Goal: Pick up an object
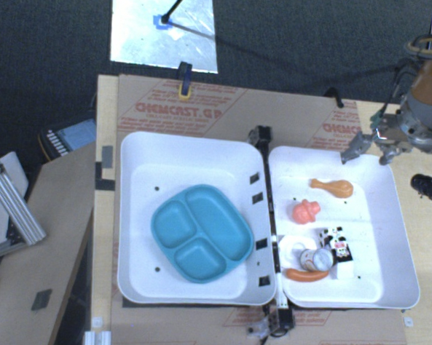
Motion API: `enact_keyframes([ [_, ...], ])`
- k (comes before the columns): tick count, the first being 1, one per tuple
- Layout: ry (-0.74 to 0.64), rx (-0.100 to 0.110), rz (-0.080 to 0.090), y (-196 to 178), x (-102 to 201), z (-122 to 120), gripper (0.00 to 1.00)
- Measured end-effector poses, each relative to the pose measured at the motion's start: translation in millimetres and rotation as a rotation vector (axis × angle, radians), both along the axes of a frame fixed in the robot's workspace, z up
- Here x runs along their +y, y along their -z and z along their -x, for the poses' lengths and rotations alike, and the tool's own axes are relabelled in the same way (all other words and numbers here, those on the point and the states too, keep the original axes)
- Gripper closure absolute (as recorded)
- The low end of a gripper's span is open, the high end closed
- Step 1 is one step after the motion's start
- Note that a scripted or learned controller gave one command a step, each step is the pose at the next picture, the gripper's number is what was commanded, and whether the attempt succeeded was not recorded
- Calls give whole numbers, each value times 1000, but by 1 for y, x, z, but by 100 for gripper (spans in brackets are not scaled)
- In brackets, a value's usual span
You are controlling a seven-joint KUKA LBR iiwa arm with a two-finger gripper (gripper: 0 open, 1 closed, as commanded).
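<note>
The right bin (396,215) holds several small toys. A tan drumstick (332,186) lies near its far side, with a pink lump (306,210) just below it. Toward the front sit a black-and-white cow figure (336,243), a round grey piece (315,259) and an orange sausage shape (307,275). My gripper (368,150) hovers above the bin's far right corner, up and to the right of the drumstick. Its fingers are spread open with nothing between them.
The left bin (140,163) carries a blue divided plate (201,233). A black divider (266,208) runs between the bins. Cardboard (227,107) lies under both bins, and a shiny sheet (165,28) sits behind on the dark floor.
</note>
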State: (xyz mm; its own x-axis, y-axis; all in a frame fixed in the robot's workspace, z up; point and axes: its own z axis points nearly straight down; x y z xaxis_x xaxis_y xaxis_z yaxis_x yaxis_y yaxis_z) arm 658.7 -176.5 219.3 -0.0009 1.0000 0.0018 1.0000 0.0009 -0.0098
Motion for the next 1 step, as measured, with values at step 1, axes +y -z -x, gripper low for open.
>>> enact_keyframes([
  [1,-2,-11,2,-7,0,-3,0],
])
